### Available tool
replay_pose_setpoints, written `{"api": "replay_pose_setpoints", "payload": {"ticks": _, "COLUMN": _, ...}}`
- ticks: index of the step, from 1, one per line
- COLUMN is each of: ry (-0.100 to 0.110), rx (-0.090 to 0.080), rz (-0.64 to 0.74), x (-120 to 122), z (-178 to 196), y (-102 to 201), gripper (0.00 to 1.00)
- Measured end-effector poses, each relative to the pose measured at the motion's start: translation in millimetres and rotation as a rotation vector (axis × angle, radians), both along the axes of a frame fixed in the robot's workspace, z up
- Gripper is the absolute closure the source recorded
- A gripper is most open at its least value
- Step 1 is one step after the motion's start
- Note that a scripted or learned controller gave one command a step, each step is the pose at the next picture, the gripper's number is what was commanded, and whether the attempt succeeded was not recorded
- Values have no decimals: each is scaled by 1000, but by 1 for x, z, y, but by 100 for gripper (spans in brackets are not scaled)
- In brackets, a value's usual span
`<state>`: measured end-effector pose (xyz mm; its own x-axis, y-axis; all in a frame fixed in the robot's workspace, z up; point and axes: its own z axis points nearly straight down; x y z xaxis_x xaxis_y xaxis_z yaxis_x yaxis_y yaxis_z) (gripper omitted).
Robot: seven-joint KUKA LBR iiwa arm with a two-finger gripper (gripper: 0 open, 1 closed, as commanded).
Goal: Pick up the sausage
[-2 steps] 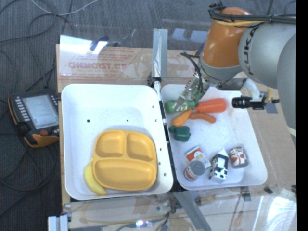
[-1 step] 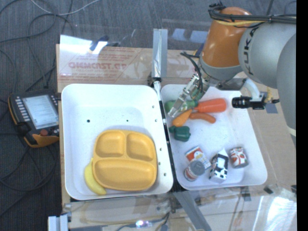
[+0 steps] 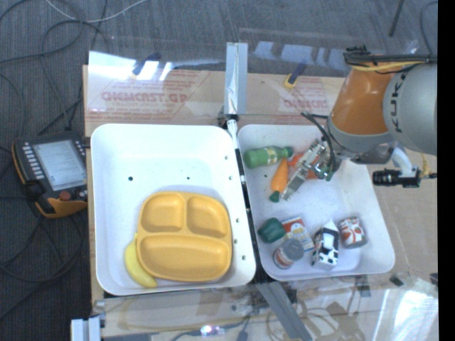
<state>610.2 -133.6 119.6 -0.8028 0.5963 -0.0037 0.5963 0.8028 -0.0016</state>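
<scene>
My gripper (image 3: 293,185) reaches down into the right bin (image 3: 370,212), its tip just right of an orange carrot (image 3: 279,176). A small reddish piece (image 3: 298,158), possibly the sausage, peeks out between the carrot and the gripper body, and most of it is hidden. Whether anything is held is not visible. The arm's orange band (image 3: 359,98) hangs over the bin's far right corner.
A green bottle (image 3: 266,155) lies at the right bin's back left. Along its front sit a green item (image 3: 271,229), a red-white carton (image 3: 295,227), a can (image 3: 287,253), a cow-patterned carton (image 3: 327,246) and a small red-white can (image 3: 350,231). The left bin (image 3: 142,155) holds a yellow divided tray (image 3: 185,236) and a banana (image 3: 136,265).
</scene>
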Motion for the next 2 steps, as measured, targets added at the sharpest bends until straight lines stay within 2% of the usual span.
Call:
{"api": "replay_pose_setpoints", "payload": {"ticks": 1, "ry": -8, "rx": -1, "rz": 96, "x": 18, "z": -29, "y": -15, "gripper": 0}}
{"api": "replay_pose_setpoints", "payload": {"ticks": 2, "ry": -21, "rx": 0, "rz": 96, "x": 21, "z": -17, "y": -14, "gripper": 100}}
